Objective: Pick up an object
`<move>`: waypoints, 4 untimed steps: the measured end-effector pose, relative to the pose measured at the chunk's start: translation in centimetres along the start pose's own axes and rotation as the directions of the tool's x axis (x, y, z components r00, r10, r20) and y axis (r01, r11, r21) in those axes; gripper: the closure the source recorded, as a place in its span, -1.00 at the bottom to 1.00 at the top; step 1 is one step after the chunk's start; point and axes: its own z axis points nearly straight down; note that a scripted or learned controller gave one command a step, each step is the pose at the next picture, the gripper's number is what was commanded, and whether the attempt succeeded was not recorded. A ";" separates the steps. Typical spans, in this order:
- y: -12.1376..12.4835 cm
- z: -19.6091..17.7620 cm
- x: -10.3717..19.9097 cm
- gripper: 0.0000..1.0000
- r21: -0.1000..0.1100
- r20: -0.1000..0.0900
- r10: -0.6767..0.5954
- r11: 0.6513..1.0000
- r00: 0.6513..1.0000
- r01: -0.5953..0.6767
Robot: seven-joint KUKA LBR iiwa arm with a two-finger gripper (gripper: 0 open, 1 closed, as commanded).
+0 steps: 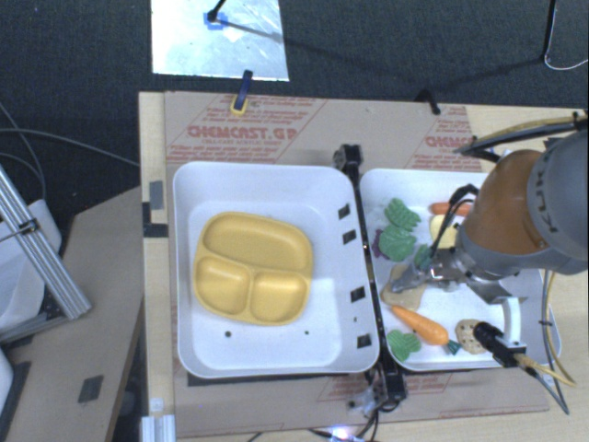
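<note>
I see the gripper (pixel 425 270) low in the right white plastic bin (pixel 528 295), crowded by green toy vegetables (pixel 398 228); whether its fingers are spread, I cannot tell. The orange toy carrot (pixel 419 323) lies lower right, pointing upper-left to lower-right, near the bin's bottom rim.

I see two white bins (pixel 276 178) of smooth plastic with a soft shine. The yellow tray (pixel 252 267) looks like matt plastic. Under them lies brown cardboard (pixel 304 122), dull and printed. The floor carpet (pixel 74 44) seems rough cloth. The arm's orange band (pixel 506 205) looks glossy.
</note>
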 end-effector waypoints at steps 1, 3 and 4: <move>0.2 -1.7 -0.1 1.00 -0.006 0.000 0.001 1.000 1.000 -0.001; -3.8 -2.6 2.2 1.00 0.005 -0.001 0.004 1.000 1.000 -0.004; -3.5 -3.7 2.1 1.00 -0.001 0.001 0.004 1.000 1.000 -0.004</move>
